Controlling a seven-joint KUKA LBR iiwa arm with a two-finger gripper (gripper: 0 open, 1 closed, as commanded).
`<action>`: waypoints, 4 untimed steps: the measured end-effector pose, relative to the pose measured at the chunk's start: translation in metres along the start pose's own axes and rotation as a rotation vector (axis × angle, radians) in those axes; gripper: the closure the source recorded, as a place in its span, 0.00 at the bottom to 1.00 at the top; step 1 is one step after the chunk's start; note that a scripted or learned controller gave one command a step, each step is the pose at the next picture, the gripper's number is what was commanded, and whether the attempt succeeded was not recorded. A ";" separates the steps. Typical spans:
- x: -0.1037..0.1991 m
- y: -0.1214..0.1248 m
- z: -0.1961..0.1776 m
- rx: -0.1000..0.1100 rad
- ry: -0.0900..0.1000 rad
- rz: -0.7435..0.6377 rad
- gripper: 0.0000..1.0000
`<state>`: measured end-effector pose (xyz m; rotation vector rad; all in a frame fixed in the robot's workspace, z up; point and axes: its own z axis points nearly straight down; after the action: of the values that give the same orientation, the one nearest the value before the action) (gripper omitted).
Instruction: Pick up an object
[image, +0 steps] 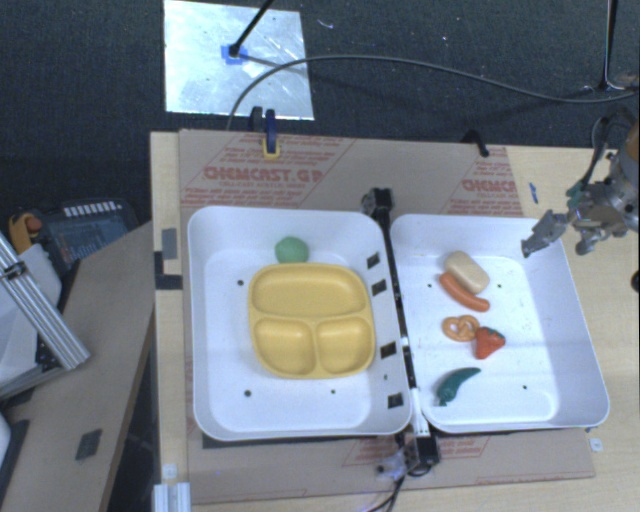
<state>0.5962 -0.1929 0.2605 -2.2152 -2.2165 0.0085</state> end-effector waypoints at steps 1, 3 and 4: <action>0.001 0.002 -0.007 -0.011 -0.002 -0.003 0.00; 0.013 0.010 0.088 -0.009 -0.002 -0.005 0.00; 0.012 0.006 0.149 -0.007 -0.001 -0.001 0.00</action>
<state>0.6004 -0.1806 0.1113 -2.2180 -2.2221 0.0020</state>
